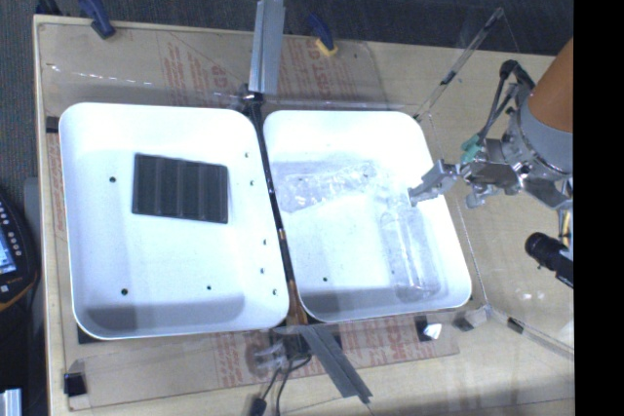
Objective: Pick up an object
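Camera view, from its left: the left bin [88, 141] holds a dark ribbed rectangular pad [180, 188] lying flat in its upper middle, and just beside it, across the divider, the right bin [292, 287] holds two clear plastic bottles, one [322, 182] lying crosswise near the top and the other [408, 248] lying lengthwise by the right wall. My claw [429, 185] hangs at that bin's right rim, close above the lengthwise bottle's upper end; whether it is spread or closed I cannot tell.
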Tool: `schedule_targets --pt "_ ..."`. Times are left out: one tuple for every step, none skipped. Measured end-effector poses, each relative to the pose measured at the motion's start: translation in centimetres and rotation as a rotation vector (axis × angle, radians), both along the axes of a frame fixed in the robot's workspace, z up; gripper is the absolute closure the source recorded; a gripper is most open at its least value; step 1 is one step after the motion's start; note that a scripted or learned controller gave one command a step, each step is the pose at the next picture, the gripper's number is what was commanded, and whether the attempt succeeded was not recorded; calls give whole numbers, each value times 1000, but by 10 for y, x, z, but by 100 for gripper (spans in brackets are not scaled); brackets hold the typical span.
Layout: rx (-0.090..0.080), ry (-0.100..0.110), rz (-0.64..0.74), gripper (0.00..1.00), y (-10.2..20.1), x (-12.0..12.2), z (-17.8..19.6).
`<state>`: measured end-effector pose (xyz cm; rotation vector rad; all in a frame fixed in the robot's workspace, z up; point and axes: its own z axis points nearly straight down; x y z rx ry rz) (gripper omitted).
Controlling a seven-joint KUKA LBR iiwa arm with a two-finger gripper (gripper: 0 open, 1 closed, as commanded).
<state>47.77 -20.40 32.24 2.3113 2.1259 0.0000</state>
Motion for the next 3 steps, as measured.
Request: schedule_targets --pt "-1 0 71 0 2 -1 17" --pt "0 1 383 0 14 0 -2" --pt "-1 1 87 0 -7 -1 -6"
